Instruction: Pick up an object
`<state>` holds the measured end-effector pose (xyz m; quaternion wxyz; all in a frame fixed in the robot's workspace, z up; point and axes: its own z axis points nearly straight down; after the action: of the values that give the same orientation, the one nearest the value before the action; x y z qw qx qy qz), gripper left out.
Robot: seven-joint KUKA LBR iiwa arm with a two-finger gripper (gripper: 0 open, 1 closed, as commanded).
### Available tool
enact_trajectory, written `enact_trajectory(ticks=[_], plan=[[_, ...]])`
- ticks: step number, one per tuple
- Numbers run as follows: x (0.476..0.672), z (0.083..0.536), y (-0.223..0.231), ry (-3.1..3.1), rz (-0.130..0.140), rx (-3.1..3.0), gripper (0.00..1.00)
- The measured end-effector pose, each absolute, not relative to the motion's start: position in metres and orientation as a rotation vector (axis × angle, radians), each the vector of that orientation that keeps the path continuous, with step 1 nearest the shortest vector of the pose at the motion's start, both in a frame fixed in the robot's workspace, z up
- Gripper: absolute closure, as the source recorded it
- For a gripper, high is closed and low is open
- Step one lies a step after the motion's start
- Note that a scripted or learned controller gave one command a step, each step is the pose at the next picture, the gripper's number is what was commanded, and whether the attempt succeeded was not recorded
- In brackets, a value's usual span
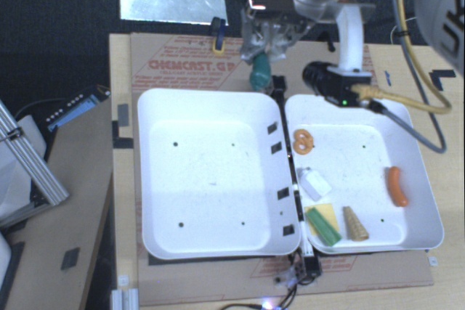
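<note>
I see the jaws (260, 69) gripping a teal object (260, 73) above the counter's far edge; right bin (421, 178) holds pretzel (302, 141), sausage (397, 186), cone (355, 223).

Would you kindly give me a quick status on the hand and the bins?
Hand raised behind the bins, teal thing between its fingers. Pretzel, hotdog, cone, green block in right bin. Nothing in the way.

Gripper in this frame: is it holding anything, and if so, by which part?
Yes. The gripper, raised above the far edge of the bins, holds a small teal object by its upper end; the rest hangs below the fingers.
</note>
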<state>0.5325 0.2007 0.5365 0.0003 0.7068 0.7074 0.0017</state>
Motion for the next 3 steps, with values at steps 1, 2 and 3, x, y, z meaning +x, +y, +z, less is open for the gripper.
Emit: enact_trajectory(ticks=[1, 2, 3], plan=[[0.495, 0.536, 0.172, 2.221, 0.003, 2.221, 1.00], [0.486, 0.535, 0.127, 2.218, 0.003, 2.223, 1.00], [0.487, 0.535, 0.075, 2.216, 0.003, 2.224, 1.00]])
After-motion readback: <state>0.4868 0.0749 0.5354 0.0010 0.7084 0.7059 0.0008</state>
